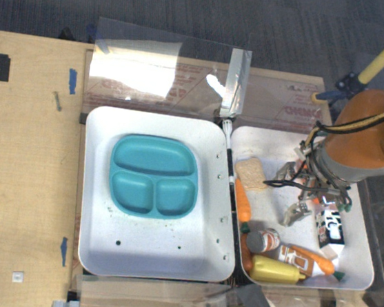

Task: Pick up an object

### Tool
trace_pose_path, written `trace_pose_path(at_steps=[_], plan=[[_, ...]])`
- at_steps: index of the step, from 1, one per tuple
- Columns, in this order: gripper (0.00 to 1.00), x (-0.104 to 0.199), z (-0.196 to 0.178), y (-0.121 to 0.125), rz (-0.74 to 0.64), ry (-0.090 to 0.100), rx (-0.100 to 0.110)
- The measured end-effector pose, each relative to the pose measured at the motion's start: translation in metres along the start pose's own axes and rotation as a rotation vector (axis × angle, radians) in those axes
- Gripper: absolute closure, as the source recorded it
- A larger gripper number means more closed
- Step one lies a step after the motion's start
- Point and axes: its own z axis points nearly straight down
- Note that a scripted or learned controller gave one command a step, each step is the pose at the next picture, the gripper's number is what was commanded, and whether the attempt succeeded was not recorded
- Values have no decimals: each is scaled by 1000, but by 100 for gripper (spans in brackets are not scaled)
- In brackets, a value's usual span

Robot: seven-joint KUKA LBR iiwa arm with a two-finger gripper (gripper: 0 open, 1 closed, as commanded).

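Dark grey carpeted floor (195, 11) across the top. Pale plywood tabletop (20, 163) below, marked with black corner brackets and bits of blue tape. Clear plastic sheeting (153, 75) behind the bins, with a shiny upright strip at its middle. Two shallow white bins side by side: left bin (91, 241) holding a teal three-compartment plate (153, 176) near its centre; right bin (362, 264) crowded with small things. Grey arm with orange band (363, 132) reaching in from the right, over the right bin's upper right part. Gripper (302, 204) low over the middle of that bin, metal fingers (295, 215) slightly parted, nothing seen between them. Along the bin's left wall, a tan sponge-like block (250, 170), then an orange carrot (243, 199) below it. At the near edge, a yellow banana-like piece (278, 270), an orange-and-white bottle (304, 258) and a small grey-capped item (259, 242). Beside the gripper, to its right, a black-and-white packet (332, 226).
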Motion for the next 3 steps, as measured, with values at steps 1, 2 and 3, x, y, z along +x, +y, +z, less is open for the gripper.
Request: trace_pose_path(at_steps=[1,2,3], plan=[[0,25,-83,-69,-178,-2,6],[0,41,-27,-74,-287,-14,12],[0,39,-20,-77,-330,-11,10]])
